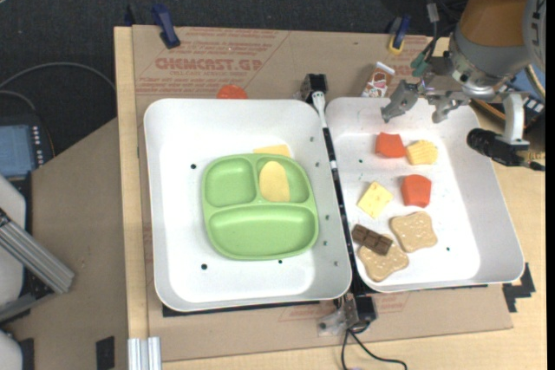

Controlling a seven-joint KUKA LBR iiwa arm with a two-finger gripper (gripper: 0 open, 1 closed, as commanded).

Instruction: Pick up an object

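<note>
While the gripper (421, 102) hung over the right bin's (486, 221) far edge, fingers spread wide and holding nothing, the food pieces lay below it in that bin: orange block (389, 145) nearest, ridged yellow piece (422, 152) beside it.

The hand (421, 102), seemingly open, hovers above the right bin's (494, 221) far edge, over scattered food pieces.

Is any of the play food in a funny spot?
Mostly no. One yellow piece lies in the left bin, half tucked under the back edge of the green tray, not in a compartment. In the right bin, the brown chocolate piece overlaps a cracker.
</note>
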